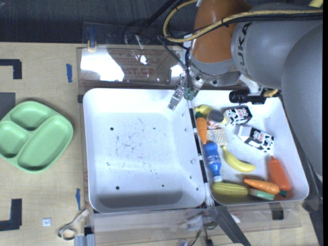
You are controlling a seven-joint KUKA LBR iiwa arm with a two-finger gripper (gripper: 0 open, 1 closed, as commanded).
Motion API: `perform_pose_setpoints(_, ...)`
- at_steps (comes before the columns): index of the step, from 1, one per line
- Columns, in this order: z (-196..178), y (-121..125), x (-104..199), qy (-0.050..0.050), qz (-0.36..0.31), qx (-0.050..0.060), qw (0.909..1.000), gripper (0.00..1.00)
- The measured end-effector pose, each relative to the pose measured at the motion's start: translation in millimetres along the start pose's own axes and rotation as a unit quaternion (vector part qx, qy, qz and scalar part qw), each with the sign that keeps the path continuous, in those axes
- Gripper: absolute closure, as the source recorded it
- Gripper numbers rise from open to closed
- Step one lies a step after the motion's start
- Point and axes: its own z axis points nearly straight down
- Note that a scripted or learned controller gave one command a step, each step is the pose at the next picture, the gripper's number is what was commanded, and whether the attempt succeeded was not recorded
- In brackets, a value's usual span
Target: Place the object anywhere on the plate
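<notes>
Camera view: the gripper (176,99) hangs at the far edge of the bench, over the back rim where the two bins meet, with the arm's orange band (218,27) and grey body above the right bin (294,152); its tip is a small, slanted grey shape and I cannot tell how it is set, nor can I see anything carried there. The plate (34,135), a green divided dish, sits on the wooden bench well to the left of the gripper tip and beyond the left bin (92,137), outside both bins, presumably so that a drop onto it is unambiguous. The candidate objects lie below and to the right of the tip, all in the right bin: a carrot (201,128) and a blue bottle (213,160) lined up against the divider just under the tip, then a banana (237,161), two black-and-white cartons (249,127), a corn cob (229,189) and further orange pieces near the front wall. Which one is the task's object I cannot say; judged from this, nothing has reached the plate and the task is at its start or between attempts. The clutter packed along the divider probably makes a clean pick awkward
</notes>
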Motion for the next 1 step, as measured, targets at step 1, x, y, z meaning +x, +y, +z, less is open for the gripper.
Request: perform_pose_setpoints(1,0.0,0.0,0.0,0.0,0.0,0.0,1.0,0.0)
